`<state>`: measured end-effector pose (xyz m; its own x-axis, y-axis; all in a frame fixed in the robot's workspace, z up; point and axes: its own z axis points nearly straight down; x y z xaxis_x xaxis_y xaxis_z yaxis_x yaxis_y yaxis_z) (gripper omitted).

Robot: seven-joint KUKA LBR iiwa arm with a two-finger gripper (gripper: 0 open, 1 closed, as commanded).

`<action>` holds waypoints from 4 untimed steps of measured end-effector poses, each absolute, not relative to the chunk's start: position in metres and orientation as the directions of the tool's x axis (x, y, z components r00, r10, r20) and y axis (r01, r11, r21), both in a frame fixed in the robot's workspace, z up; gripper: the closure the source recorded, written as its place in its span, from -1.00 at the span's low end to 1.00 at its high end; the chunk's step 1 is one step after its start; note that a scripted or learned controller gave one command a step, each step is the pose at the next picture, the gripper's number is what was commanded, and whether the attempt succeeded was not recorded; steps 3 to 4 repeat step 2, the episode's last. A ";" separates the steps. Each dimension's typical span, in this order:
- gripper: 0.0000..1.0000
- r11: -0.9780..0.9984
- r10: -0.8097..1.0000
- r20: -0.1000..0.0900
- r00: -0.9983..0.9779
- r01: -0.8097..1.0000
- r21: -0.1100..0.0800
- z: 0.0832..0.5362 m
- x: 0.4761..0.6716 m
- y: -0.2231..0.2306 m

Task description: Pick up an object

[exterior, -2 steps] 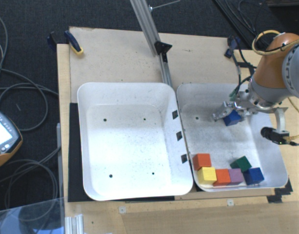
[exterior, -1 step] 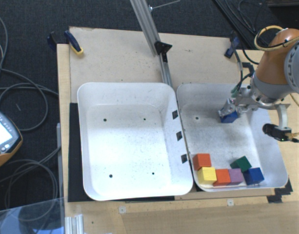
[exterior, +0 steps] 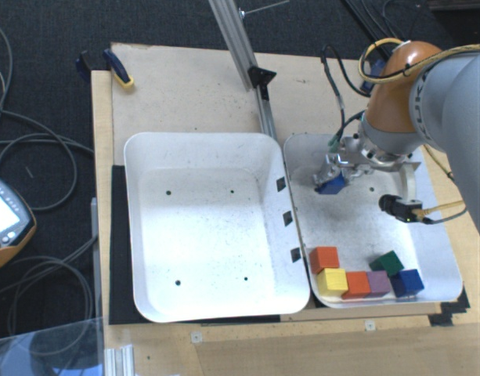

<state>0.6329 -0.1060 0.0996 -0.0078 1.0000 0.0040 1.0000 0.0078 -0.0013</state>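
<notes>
the right bin [exterior: 427,245] holds smooth square blocks [exterior: 363,276] huddled along its near edge, orange, yellow, purple, green, blue. the tool [exterior: 333,177] hangs over the bin's far half, gripping a small blue block [exterior: 330,185]. the left bin [exterior: 146,210] is speckled white with rounded corners.

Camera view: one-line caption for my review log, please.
Grey KUKA arm's gripper over the right white bin, a small blue block at its tip; six coloured blocks along the bin's near edge.
</notes>
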 end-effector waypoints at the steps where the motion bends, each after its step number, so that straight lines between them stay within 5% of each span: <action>1: 1.00 0.008 1.000 0.002 -0.008 1.000 0.011 0.205 0.676 -0.033; 2: 1.00 0.008 1.000 0.004 -0.008 1.000 -0.005 0.200 0.646 0.037; 4: 1.00 0.008 1.000 0.004 -0.008 1.000 -0.005 0.200 0.646 0.037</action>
